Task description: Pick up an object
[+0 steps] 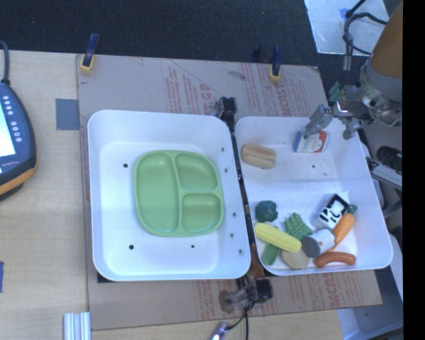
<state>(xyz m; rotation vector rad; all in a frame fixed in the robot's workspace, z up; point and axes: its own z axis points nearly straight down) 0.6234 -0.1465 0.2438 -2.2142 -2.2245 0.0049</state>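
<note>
Nearest me, a green tray (178, 193) sits in the left bin (106, 211). Rightward, a bread roll (258, 156), then corn (277, 237) and carrot (343, 227) heaped in the right bin (368, 190). My gripper (331, 124), fingers spread, hovers by a small packet (311, 142). I judge it's approaching: next, descend and close.

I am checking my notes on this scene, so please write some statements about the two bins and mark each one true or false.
1. The green tray lies in the left bin. True.
2. The bread roll lies on the green tray. False: it is in the right bin, near its left wall.
3. The corn cob is in the right bin. True.
4. The gripper is above the left bin. False: it is over the right bin, by a small card.
</note>
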